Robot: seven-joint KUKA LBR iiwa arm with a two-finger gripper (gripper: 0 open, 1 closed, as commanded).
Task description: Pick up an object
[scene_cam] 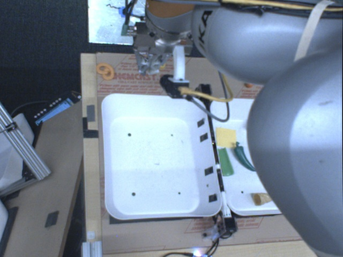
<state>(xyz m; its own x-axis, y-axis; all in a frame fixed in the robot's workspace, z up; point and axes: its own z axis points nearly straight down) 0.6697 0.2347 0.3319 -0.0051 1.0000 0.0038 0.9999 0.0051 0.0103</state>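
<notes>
Nearest, in the right bin (244,210): one tan block (261,198), two green pieces (225,161), one yellow block (225,138). Beside it, one left bin (115,208). Farthest, above the table (123,71): end effector (151,64), grip unclear.

A tan bench (59,159) stands against a dark wall (43,31); a bright panel (110,12) glares behind it, an aluminium rail (21,146) leaning left of it.
</notes>
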